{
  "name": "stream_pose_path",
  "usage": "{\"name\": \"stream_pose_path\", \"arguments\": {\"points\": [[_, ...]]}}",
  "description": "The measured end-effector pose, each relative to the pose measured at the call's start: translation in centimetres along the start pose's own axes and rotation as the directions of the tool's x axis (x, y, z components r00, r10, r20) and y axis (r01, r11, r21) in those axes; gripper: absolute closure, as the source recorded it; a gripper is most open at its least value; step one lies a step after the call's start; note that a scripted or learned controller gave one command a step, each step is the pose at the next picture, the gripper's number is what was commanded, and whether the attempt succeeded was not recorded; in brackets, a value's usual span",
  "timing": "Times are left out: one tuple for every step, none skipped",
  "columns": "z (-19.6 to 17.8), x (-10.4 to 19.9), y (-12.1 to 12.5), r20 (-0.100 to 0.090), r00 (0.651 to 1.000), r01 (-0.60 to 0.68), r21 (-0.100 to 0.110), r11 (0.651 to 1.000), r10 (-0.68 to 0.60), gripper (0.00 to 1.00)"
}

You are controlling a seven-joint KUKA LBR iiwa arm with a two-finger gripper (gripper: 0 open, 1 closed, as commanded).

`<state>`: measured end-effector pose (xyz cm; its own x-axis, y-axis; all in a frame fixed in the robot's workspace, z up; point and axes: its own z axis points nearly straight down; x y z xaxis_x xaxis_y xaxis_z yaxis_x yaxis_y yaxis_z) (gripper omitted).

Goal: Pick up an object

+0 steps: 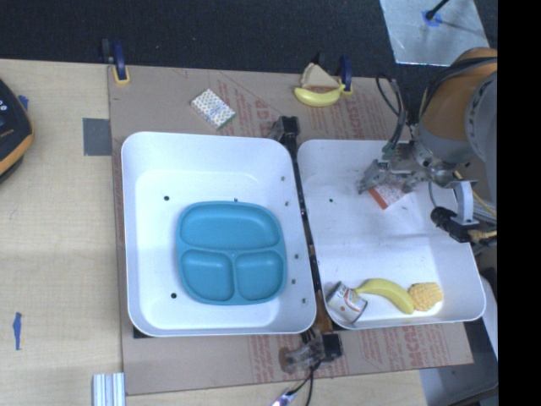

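The gripper (pixel 382 178) hung low over the far part of the right bin (pixel 338 235), and whether it was spread or pressed together could not be told. A small red-and-white packet (pixel 390 196) lay directly beneath its tip, seemingly touching it. Well nearer the camera than the gripper, along the bin's near wall, lay a banana (pixel 387 293) between a small can (pixel 346 303) and a yellow corn cob (pixel 425 295). To the gripper's left, the other bin (pixel 144 227) held a blue divided plate (pixel 230 251).
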<state>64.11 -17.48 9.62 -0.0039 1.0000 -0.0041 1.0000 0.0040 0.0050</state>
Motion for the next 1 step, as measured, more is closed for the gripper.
{"name": "stream_pose_path", "arguments": {"points": [[-1.26,-0.07,0.16,0.001,1.000,0.005,-0.004,1.000,-0.005,1.00]]}}
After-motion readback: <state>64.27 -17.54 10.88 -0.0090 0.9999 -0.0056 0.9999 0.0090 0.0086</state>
